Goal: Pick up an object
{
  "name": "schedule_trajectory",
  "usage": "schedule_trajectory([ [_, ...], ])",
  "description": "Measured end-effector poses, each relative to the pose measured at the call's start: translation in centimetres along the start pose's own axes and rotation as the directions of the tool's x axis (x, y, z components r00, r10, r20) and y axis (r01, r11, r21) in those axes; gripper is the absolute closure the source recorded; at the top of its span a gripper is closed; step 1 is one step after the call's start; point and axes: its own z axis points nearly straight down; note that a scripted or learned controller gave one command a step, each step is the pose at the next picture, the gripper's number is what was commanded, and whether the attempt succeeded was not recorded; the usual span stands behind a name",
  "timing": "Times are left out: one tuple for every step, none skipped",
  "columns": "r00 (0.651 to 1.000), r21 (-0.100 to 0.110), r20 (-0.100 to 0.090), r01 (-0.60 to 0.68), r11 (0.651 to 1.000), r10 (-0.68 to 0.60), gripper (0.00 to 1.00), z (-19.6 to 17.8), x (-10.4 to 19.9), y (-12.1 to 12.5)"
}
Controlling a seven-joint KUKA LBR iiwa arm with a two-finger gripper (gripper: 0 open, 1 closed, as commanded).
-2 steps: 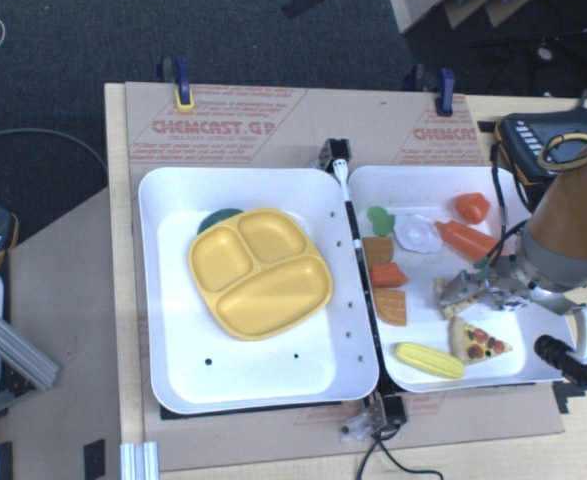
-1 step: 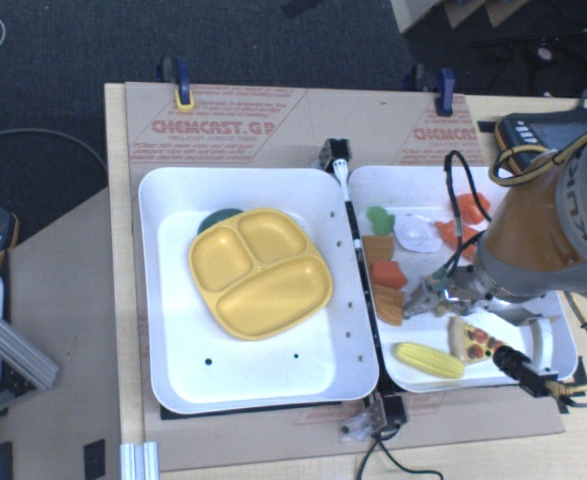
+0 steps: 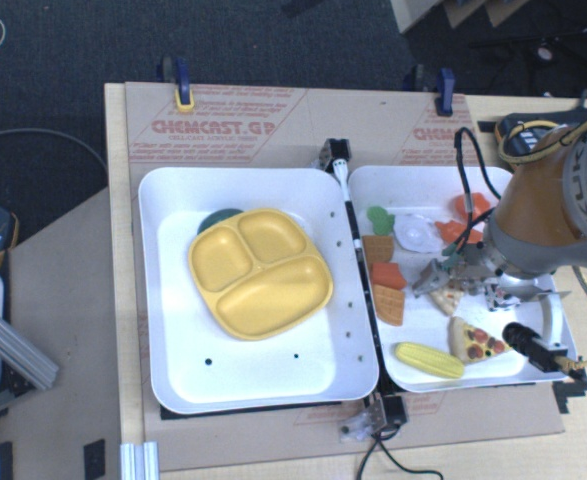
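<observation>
2 shallow white plastic bins sit side by side on the cardboard-topped desk (image 3: pixel 273 118): the left bin (image 3: pixel 163 298) carries a yellow 3-compartment plastic plate (image 3: pixel 261 271) with a dark green object (image 3: pixel 216 219) peeking from under its far-left edge, and the right bin (image 3: pixel 428 181) holds a clutter of small toy foods. The grey arm with its orange band (image 3: pixel 533 213) reaches in from the right, and the hand (image 3: pixel 451 280) is low among the items at the middle of the right bin; whether it is released, clenched or grasping something I cannot tell, since the wrist and the clutter hide that part. Candidates for the pick lie close around it: a yellow plastic corn cob (image 3: pixel 428 359) along the near wall, a triangular toy pizza slice (image 3: pixel 473 342) just beside it, an orange-brown wedge (image 3: pixel 387 290) near the divider, a green block (image 3: pixel 379 217) and a clear rounded piece (image 3: pixel 413 233) farther back, and orange-red pieces (image 3: pixel 463 220) by the arm. To do this step well, I would commit to 1 item with free space on 2 sides, probably the corn cob, which lies apart from the pile; approach straight down across its narrow width, close fully, and lift slowly so that neighbours are not dragged along or pinched against the bin wall.
</observation>
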Motion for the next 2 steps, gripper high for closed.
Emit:
schedule_trajectory([
  [1.0, 0.002, 0.0, -0.002, 1.0, 0.002, 0.0, 1.5, -2.5, 0.1],
  [1.0, -0.002, -0.001, 0.005, 1.0, -0.005, 0.0, 1.3, 2.9, 5.8],
])
